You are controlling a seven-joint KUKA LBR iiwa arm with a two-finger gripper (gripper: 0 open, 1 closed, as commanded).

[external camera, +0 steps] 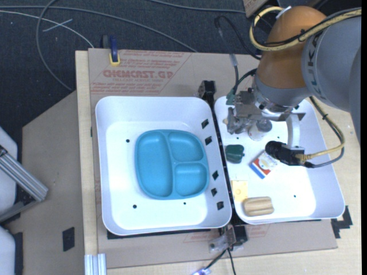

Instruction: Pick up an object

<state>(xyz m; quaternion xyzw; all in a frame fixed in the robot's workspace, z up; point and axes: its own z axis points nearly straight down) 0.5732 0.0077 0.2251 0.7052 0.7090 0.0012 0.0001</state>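
Objects, right bin (321,202): dark green piece (234,152), red-blue-white card (261,166), tan block (257,205) near front edge. Gripper (239,122) over rear-left corner; finger spread cannot be told.

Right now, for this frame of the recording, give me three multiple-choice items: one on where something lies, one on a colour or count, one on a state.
1. Where does the blue divided plate lie?
A. In the left bin
B. In the right bin
C. On the bench outside both bins

2. How many compartments does the plate have?
A. Two
B. Three
C. Five

3. How does the tan wooden block lie?
A. Lifted under the arm
C. Stacked on the plate
B. Resting on the right bin's floor, near the front edge

Answers:
1. A, since the plate fills the middle of the left bin.
2. B, one long section plus two smaller ones.
3. B, as it sits flat on the bin floor, apart from the gripper above.
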